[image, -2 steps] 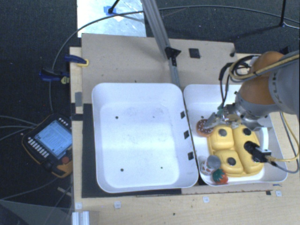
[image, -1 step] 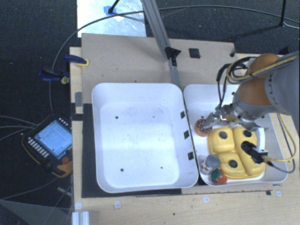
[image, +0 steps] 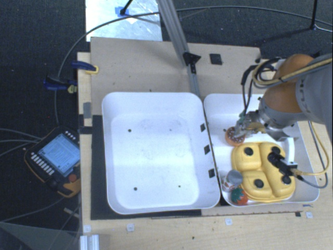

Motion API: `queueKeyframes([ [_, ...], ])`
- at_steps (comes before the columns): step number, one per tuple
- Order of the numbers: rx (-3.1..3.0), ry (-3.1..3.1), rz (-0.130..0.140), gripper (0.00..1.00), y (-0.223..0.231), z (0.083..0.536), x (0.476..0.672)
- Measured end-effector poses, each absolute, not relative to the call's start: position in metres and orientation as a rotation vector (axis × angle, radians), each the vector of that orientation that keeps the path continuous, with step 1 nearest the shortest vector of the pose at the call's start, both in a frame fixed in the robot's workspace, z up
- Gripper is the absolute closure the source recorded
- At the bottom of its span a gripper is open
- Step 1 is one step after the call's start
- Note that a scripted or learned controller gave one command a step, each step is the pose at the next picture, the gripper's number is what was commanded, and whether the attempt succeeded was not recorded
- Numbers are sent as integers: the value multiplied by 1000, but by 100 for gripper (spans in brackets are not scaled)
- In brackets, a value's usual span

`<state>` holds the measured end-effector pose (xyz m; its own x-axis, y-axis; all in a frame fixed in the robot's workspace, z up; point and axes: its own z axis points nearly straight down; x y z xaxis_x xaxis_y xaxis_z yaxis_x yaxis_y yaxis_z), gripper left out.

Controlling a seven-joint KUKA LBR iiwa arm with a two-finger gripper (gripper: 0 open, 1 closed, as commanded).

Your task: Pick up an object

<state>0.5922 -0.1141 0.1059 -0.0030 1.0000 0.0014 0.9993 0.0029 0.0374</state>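
The right bin holds a large yellow toy with black knobs at its near end. A small round orange-brown object lies just beyond the toy, and a small red and green item with a grey piece sits at the toy's left near corner. My gripper hangs low over the right bin, right beside the orange-brown object and just above the yellow toy's far edge. I see nothing clearly between its tips.
The left bin stands beside the right one, sharing a divider with black clips. A slanted metal pole crosses the bench's far side. A teach pendant lies on the floor at left, with cables around it.
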Motion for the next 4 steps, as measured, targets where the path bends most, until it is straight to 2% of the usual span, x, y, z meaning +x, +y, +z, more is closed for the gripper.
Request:
queueKeyframes([
  [1, 2212, 2225, 5, 100, -110, 151, 598],
  [2, 2216, 2222, 4, 100, -116, 205, 591],
  [3, 2212, 2224, 6, 100, -116, 251, 593],
  [4, 2211, 2233, 2, 100, -57, 240, 584],
])
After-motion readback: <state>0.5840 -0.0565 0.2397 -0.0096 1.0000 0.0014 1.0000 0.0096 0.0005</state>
